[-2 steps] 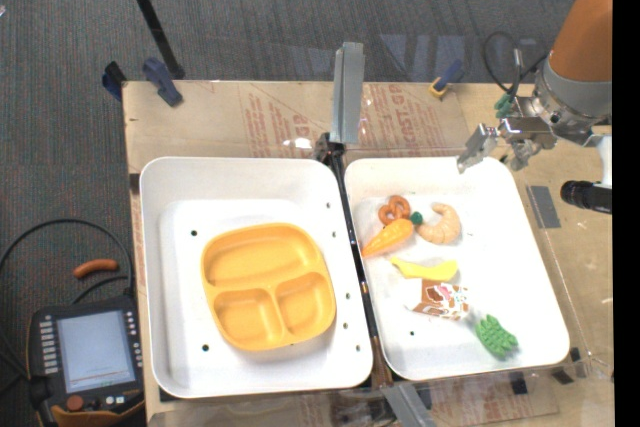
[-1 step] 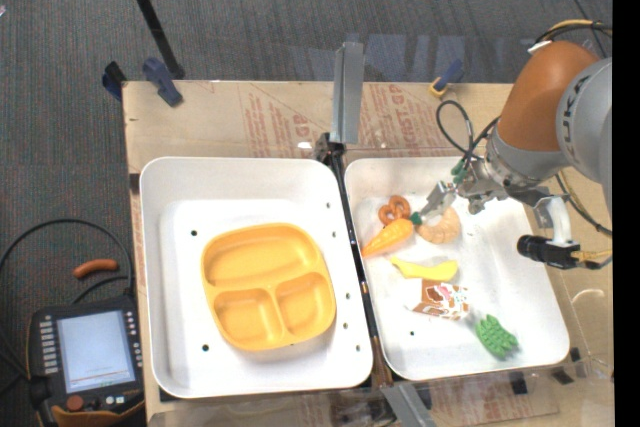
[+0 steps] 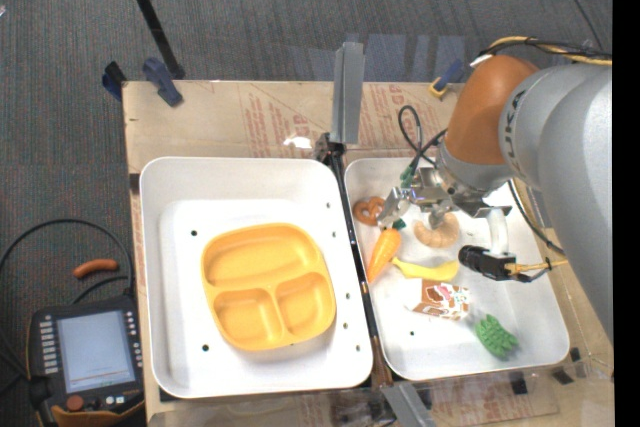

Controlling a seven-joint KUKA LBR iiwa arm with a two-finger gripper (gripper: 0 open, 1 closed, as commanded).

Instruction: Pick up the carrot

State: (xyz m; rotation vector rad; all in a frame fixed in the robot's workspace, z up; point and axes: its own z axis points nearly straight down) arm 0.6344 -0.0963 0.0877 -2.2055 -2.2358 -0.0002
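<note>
Divided plate [image 3: 268, 287] in left bin [image 3: 165, 185]; carrot [image 3: 382, 252] along right bin's [image 3: 545, 315] left edge, pretzel [image 3: 368, 210] behind it.

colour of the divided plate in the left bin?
Yellow-orange, plain, no pattern. The divided plate shows clearly in the camera view.

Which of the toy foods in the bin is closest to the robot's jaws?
The orange carrot. Its top lies just under the gripper; the pretzel sits a little farther left, and the green toy is far down the bin.
</note>
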